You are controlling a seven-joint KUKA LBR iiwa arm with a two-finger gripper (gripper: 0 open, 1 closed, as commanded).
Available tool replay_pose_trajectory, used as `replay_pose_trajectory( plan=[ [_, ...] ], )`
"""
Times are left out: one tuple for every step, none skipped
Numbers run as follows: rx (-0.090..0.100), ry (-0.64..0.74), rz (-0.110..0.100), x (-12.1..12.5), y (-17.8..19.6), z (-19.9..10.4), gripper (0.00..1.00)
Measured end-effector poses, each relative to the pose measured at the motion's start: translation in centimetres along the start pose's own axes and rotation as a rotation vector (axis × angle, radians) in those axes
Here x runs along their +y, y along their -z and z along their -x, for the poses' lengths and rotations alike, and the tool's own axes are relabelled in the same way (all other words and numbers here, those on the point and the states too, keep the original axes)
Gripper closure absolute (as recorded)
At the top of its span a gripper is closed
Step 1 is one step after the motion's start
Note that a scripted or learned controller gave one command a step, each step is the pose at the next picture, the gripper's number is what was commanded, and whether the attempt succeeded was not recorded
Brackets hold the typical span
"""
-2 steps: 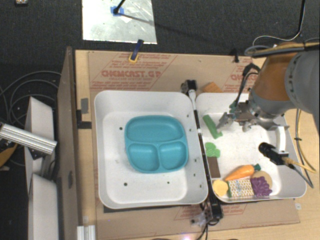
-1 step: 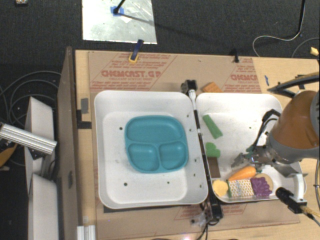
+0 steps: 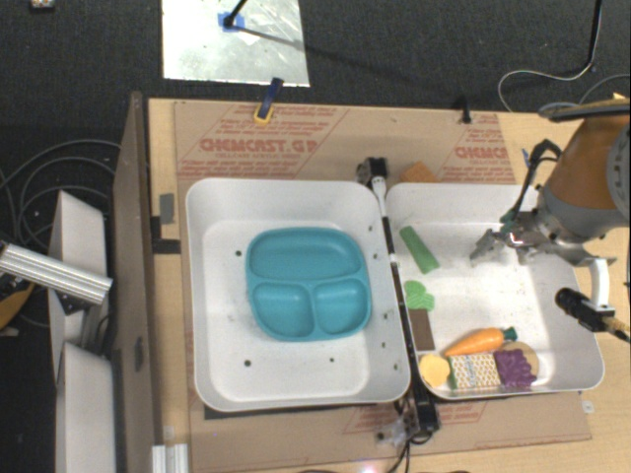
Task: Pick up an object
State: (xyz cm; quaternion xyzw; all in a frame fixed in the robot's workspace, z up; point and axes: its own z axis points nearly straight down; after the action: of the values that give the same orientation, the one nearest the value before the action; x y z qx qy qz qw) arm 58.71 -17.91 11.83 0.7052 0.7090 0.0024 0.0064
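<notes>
Overhead, arm above right bin, carrot below.

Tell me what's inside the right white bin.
In the right bin: a green stick, green leaf piece, carrot, yellow round piece, patterned block, purple grapes. The arm covers part of its floor.

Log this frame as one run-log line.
arm: over right bin | gripper: above bin floor, nothing between fingers | nearest: green stick | carrot, purple grapes: front edge | left bin: blue tray
</notes>
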Motion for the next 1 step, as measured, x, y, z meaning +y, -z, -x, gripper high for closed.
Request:
replay_pose_trajectory(
  plan=[
    [0.007,-0.001,-0.014,-3.71,-3.42,-4.51,0.00]
  ],
)
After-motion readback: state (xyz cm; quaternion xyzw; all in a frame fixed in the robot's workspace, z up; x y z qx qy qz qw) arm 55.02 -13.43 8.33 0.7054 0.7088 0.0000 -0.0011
